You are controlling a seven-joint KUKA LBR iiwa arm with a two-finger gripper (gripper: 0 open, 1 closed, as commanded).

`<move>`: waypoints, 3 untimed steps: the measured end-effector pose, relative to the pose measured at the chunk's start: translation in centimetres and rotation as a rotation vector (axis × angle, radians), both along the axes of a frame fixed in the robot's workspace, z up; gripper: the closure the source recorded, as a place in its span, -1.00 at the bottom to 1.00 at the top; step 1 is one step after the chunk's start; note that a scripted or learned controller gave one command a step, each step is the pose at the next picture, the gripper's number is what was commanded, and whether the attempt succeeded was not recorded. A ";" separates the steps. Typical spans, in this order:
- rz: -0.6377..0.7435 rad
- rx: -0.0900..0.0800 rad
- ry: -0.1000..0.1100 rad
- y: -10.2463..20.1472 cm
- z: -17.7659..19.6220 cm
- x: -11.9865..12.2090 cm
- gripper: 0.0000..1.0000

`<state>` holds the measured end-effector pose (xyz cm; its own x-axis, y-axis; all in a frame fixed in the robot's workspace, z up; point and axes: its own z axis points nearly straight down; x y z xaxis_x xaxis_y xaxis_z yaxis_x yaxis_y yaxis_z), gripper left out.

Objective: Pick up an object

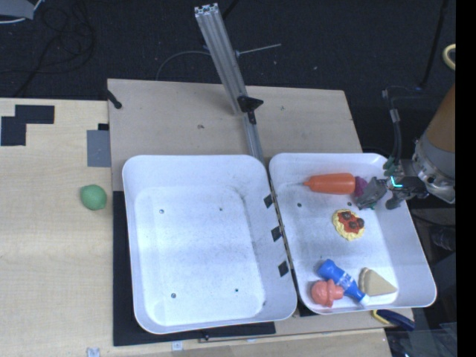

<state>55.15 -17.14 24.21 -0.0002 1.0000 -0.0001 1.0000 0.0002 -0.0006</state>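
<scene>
The right bin point(401, 251) holds an orange carrot-shaped toy point(331, 183) with a purple end at the back. A yellow and red piece point(348, 224) lies in its middle. At its front sit a blue toy point(342, 276), a pink-red lump point(324, 293) and a beige wedge point(376, 282). My gripper point(380, 196) hangs over the bin's back right part, just right of the carrot's purple end. Its two dark fingers stand apart, open, with nothing between them. The yellow piece lies a little below and left of the fingers.
The left bin point(197, 236) is a bare white tray beside the right one, joined by black clips point(277, 233). A green ball point(94, 197) rests on the bench far left. An aluminium rail point(230, 69) slants up behind the bins.
</scene>
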 end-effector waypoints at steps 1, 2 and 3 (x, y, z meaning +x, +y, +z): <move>0.000 0.000 0.000 0.0 0.0 0.0 -1.00; 0.000 0.001 0.004 -0.5 -4.5 0.3 -1.00; 0.000 0.001 0.004 -1.2 -9.1 -0.1 -1.00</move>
<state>55.02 -18.34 15.09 0.0000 1.0000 0.0009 1.0000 0.0000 -0.0048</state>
